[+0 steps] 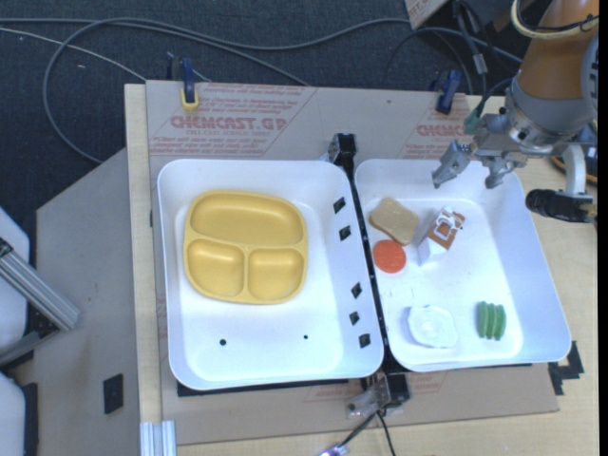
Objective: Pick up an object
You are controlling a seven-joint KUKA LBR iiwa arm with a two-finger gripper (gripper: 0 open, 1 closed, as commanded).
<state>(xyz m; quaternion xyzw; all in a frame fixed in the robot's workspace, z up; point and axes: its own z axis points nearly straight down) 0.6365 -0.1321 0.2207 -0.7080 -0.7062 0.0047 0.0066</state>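
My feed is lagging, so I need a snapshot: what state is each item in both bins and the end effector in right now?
end effector: open, above the right bin's far edge, holding nothing
yellow divided plate: upright in the left bin, compartments bare
tan bread piece: lying flat in the right bin
orange disc: flat, beside the bread
orange-and-white block: resting, tilted
white lid: flat
green pods: lying flat

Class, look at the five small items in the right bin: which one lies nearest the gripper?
The orange-and-white block does. It lies just below the open gripper, at the bin's far side, while the tan bread slice, orange disc, white lid and green piece lie farther off.
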